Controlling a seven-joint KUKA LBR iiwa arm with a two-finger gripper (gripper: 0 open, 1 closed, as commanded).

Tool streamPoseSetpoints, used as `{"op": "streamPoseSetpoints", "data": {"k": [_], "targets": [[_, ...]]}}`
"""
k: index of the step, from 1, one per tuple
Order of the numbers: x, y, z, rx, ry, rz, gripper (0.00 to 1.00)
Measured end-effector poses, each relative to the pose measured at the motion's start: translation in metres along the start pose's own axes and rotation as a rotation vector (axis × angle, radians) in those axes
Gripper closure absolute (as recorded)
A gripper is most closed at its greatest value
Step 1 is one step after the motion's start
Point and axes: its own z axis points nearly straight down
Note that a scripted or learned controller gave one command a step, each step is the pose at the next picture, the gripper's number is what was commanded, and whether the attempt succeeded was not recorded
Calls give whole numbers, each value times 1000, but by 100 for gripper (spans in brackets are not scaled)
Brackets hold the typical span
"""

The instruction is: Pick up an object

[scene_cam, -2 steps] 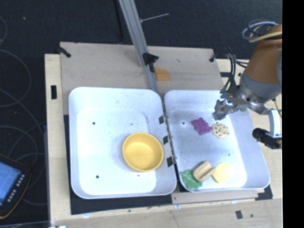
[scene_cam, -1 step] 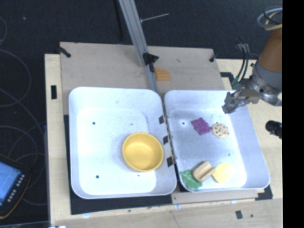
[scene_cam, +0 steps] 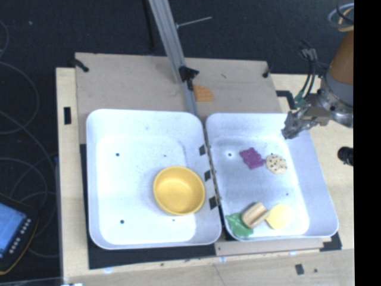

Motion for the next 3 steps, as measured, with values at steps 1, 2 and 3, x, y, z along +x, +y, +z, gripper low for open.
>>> {"op": "streamPoseSetpoints", "data": {"k": [1,2,3], "targets": [[52,-6,1,2,1,-1,100],[93,-13,8,3,0,1,100],[137,-23,12,3,1,0,100]]}}
